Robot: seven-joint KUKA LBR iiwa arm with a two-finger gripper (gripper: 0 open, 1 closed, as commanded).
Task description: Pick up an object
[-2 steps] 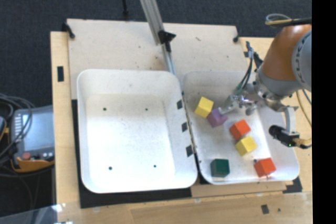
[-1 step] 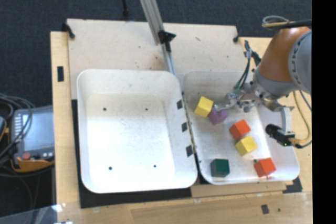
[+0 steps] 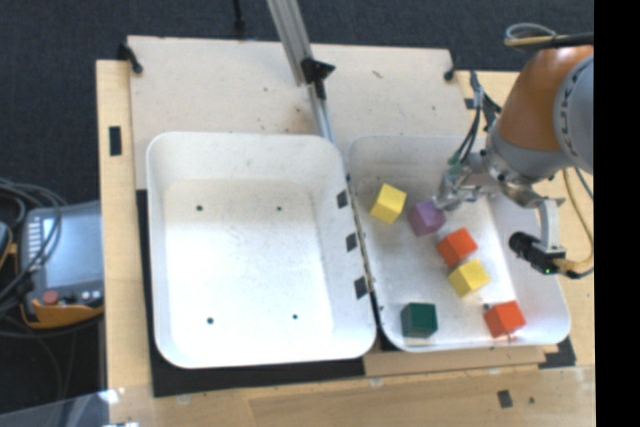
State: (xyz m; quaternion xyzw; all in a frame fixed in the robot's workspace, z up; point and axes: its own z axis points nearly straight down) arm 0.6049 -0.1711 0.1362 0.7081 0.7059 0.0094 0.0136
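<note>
In the right bin (image 3: pixel 395 153), gripper (image 3: pixel 447 195) just above the purple block (image 3: pixel 427 217), finger state unclear.

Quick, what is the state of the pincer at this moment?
Pincer: right beside the purple block in the right bin; open or shut cannot be told.

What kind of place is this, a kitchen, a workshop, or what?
Most likely a robotics lab test bench. A grey and orange arm reaches over two white bins, the right one scattered with coloured blocks. A metal mast rises behind the bins, and cables lie on the dark carpet.
</note>
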